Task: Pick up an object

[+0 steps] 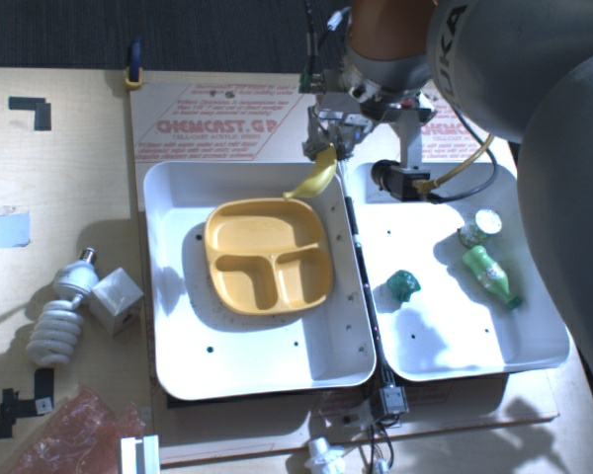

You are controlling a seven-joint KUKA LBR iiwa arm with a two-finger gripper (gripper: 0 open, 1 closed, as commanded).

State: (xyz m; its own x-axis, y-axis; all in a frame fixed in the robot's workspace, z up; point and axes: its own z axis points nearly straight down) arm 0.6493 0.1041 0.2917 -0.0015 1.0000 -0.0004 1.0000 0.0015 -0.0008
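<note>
A yellow banana (314,180) hung tilted at the back of the left bin (168,265), its upper end pinched between the fingers of the hand (328,152) and its lower end pointing down-left toward the rim of a yellow divided plate (268,268). The hand was thus pressed onto the banana, just above the ridge where the two bins met. The plate lay in the middle of the left bin, its three compartments facing up. In the right bin (534,349) a green bottle (489,271) lay on its side near the far right wall, with a small white-capped thing (480,228) just behind it and a small teal object (403,284) nearer the bin's left side, well apart from the bottle. Behind the bins a printed cardboard sheet (212,121) lay flat on the desk (49,196). On the desk to the left of the bins rested a spiral light bulb (61,312), touching a small grey block (116,296), and a crumpled reddish plastic wrapper (84,428) sat near the front edge. The grey arm (514,57) with its orange band (395,8) came in from the upper right.
</note>
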